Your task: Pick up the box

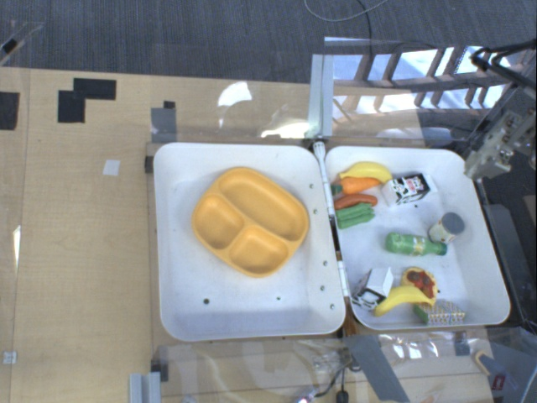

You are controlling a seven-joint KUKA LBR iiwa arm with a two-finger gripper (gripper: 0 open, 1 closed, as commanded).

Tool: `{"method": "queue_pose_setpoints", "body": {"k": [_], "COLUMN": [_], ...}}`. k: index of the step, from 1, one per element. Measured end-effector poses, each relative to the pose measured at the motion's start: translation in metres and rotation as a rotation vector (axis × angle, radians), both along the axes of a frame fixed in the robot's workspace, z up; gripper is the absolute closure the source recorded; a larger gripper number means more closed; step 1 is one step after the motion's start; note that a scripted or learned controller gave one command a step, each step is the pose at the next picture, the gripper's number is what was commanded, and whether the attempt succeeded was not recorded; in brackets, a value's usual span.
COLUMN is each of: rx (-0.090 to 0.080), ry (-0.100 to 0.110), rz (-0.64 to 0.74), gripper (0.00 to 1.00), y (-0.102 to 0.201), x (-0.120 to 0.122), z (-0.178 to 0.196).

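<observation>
Though its black-and-white print is too small to read, the box (407, 188) lies in the right bin (478, 250), far side. Another small box (373, 286) lies near. Whether the end effector (491, 154) is wide or narrow, I cannot tell.

A dark grey carpet (193, 23) runs along the top, with a thin cable (369, 7) looping over it. Below lies a pale wood bench (75, 250) bearing black squares (84, 97). Clear panels (252, 112) catch bright glare near a metal post (321, 95)
</observation>
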State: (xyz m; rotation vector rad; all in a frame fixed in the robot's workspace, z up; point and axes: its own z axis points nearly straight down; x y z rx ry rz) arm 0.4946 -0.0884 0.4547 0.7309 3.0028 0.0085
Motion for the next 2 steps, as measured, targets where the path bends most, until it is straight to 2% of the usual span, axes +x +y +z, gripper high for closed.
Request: {"method": "queue_pose_setpoints", "body": {"k": [2], "rx": [-0.004], "ry": [-0.028], "rz": [0.006], "gripper": [1.0], "y": [0.001], "x": [0.004], "z": [0.027]}}
